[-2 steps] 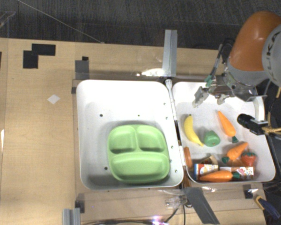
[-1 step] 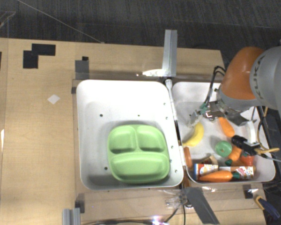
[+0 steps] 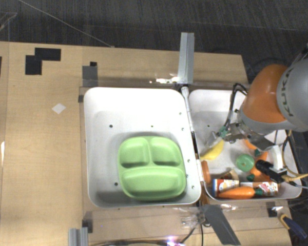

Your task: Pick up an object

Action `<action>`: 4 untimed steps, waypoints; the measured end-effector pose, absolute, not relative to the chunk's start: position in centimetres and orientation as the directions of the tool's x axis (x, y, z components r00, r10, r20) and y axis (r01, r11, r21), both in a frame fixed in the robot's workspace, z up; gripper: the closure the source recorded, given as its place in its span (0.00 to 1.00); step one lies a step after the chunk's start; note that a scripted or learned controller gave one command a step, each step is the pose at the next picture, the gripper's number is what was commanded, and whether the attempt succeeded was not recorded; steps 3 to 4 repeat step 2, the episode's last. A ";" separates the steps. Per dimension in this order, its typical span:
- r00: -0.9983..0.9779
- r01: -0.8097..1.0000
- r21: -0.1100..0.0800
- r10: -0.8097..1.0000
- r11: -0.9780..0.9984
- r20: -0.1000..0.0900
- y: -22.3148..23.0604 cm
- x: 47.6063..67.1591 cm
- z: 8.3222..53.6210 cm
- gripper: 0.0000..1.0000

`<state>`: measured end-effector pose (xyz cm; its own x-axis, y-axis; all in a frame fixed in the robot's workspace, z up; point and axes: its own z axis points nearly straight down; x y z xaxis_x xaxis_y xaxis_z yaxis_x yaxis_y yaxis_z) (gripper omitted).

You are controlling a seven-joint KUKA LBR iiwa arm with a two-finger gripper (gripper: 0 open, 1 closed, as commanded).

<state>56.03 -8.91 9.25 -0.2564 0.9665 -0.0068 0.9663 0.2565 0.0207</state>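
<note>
My gripper [image 3: 228, 134] hangs low in the right bin [image 3: 210, 106], near its middle, under the grey arm with the orange band. A yellow banana [image 3: 214, 150] lies just below and left of it, close to touching. Right of that sit a green round piece [image 3: 244, 162] and a small orange piece [image 3: 255, 147]. An orange carrot [image 3: 239, 192] and a labelled bottle [image 3: 249, 185] lie along the bin's near wall. A red piece [image 3: 206, 172] rests against the left wall.
The left bin [image 3: 108, 111] holds a green divided plate [image 3: 151, 167] toward its near side. A metal post [image 3: 186, 55] stands behind the divide between the two bins. Wooden bench surface spreads out to the left.
</note>
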 end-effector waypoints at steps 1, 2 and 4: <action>-0.258 0.966 0.026 0.966 0.258 -0.003 -8.6 56.3 10.5 1.00; -0.112 0.994 0.006 0.994 0.112 -0.001 -7.6 54.6 20.1 1.00; -0.112 0.994 0.006 0.994 0.112 -0.001 -7.6 54.6 20.1 1.00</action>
